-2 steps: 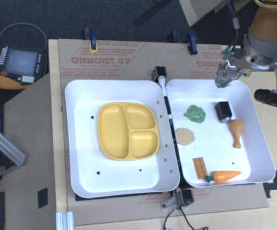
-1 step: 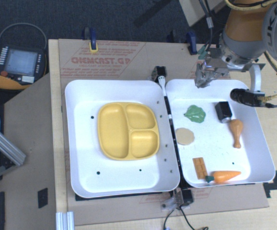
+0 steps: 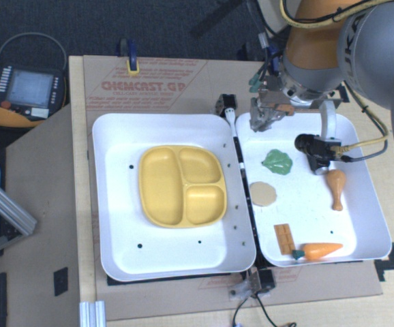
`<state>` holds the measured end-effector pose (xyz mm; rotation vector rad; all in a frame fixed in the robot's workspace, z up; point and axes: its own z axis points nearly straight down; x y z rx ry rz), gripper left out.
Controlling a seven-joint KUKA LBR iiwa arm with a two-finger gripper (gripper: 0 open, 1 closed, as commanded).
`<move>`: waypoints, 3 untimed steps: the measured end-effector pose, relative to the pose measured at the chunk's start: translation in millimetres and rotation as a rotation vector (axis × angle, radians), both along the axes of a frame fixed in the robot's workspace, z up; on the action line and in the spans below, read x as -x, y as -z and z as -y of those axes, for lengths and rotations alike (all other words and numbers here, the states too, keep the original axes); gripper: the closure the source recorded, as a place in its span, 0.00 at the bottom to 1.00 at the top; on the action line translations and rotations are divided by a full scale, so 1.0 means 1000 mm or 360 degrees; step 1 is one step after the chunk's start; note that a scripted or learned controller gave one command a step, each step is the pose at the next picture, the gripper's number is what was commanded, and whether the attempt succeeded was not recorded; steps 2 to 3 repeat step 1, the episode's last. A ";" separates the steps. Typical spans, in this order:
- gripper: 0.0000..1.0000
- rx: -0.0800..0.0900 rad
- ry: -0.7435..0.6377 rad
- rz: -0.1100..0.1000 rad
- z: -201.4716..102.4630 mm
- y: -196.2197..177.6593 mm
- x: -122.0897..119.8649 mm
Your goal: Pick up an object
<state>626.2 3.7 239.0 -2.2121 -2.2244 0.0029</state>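
brown counter [image 3: 88, 264] on dark floor. lower right, right bin [image 3: 374, 216] has carrot [image 3: 320, 251], cracker [image 3: 283, 238], cookie [image 3: 263, 194], drumstick [image 3: 336, 186], green leaf [image 3: 277, 161]. left bin [image 3: 108, 203] has yellow divided plate [image 3: 182, 184]. pincer [image 3: 264, 120] over right bin's upper left corner, nothing visibly held, opening can't tell. upper left, pendant [image 3: 25, 94].

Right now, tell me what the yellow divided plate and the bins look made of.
Yellow divided plate: probably moulded plastic, matte, with soft rounded compartment walls and uniform colour. Left bin and right bin: seemingly thin formed plastic, smooth white with slight sheen and rounded rims.
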 end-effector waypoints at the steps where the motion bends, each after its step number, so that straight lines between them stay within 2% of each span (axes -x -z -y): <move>1: 1.00 0.0001 -0.0001 0.0009 -0.058 -0.002 -0.001; 3: 1.00 0.0001 -0.0001 0.0009 -0.058 -0.002 -0.001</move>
